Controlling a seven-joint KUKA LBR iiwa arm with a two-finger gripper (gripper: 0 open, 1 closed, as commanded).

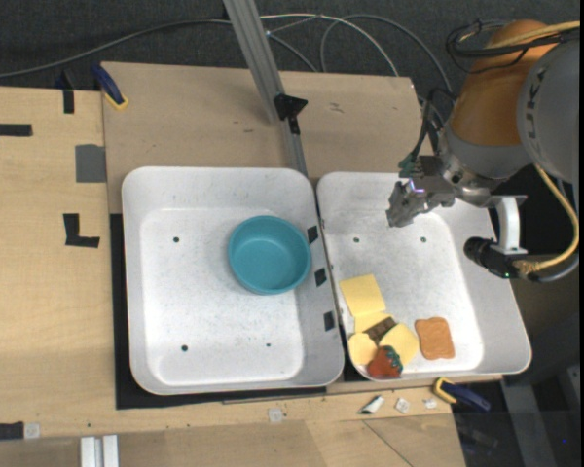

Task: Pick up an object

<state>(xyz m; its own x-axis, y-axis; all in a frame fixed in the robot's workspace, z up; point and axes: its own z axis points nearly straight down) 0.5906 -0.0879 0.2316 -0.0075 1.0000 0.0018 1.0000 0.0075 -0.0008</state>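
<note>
Claw point(406, 208) hangs over the right bin's point(496, 358) far part, holding nothing; its spread I cannot tell. No pick is made yet: yellow block point(361, 292) and orange piece point(434, 338) lie near, bowl point(267, 253) left.

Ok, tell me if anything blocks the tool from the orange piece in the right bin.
Nothing visible does. The tool hangs over the right bin's bare far half; the orange piece lies at the near end, apart from the yellow pieces.

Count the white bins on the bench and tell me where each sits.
2. The left bin holds a blue bowl; the right bin adjoins it, under the gripper.
</note>
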